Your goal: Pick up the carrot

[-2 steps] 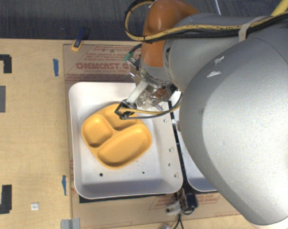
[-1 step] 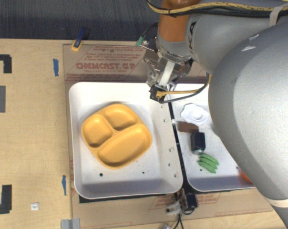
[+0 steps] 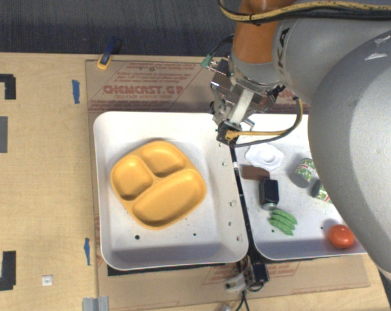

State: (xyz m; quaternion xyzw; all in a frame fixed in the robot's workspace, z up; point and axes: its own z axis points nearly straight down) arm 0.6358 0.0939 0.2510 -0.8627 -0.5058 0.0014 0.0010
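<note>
Pincer (image 3: 226,132) hangs over the divider between bins, at the right bin's (image 3: 292,248) far-left corner; can't tell its finger state. Carrot can't be picked out: right bin holds green pods (image 3: 283,221), orange-red ball (image 3: 341,236), black block (image 3: 268,192). Yellow tray (image 3: 158,183) left of the divider.

The two bins (image 3: 118,251) looked like smooth white plastic with a soft sheen, and the yellow divided plate (image 3: 158,183) in the left one was glossy moulded plastic. Beneath them lay matt brown cardboard (image 3: 150,86) printed in red, on a pale, dull bench top (image 3: 33,193). The arm (image 3: 351,109) had smooth, satin grey casing and a glossy orange band (image 3: 263,18).
</note>
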